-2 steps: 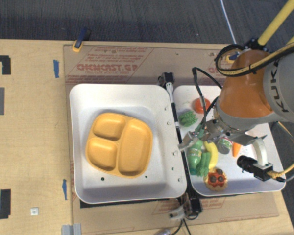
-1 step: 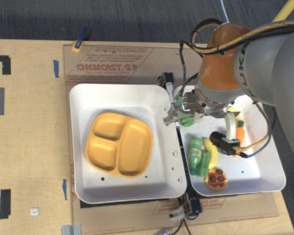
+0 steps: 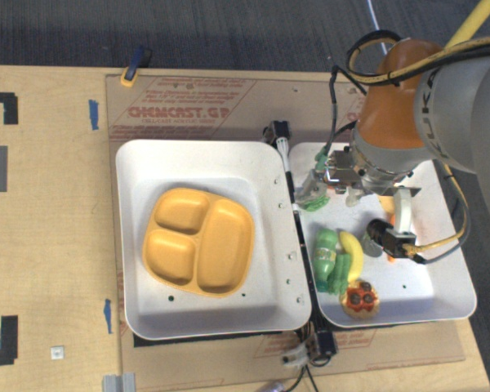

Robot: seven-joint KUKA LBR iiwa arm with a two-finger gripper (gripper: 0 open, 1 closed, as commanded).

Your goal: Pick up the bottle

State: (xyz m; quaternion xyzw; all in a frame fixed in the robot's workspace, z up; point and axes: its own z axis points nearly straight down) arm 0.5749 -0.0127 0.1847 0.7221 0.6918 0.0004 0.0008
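Green plastic bottle (image 3: 327,260), as far as the shape can be read: lying in the right shallow white bin (image 3: 441,296), close against that bin's left wall, long axis running roughly toward the camera. Lighter green at the far end, darker at the near end.

Yellow toy banana (image 3: 354,251) lies touching the bottle's right side. Small round tan piece with red spots (image 3: 360,298) sits just in front of both, near the bin's front rim.

Two-finger gripper (image 3: 336,178) is over the far part of the same bin, beyond the bottle and apart from it. A small pale green object (image 3: 314,198) shows at its left edge; contact cannot be made out. Whether the gripper is open or closed, cannot tell.

Grey arm with the orange band (image 3: 396,96) comes in from the right above it.

Left shallow white bin (image 3: 147,170) holds a yellow-orange three-compartment plastic tray (image 3: 198,241), near centre.
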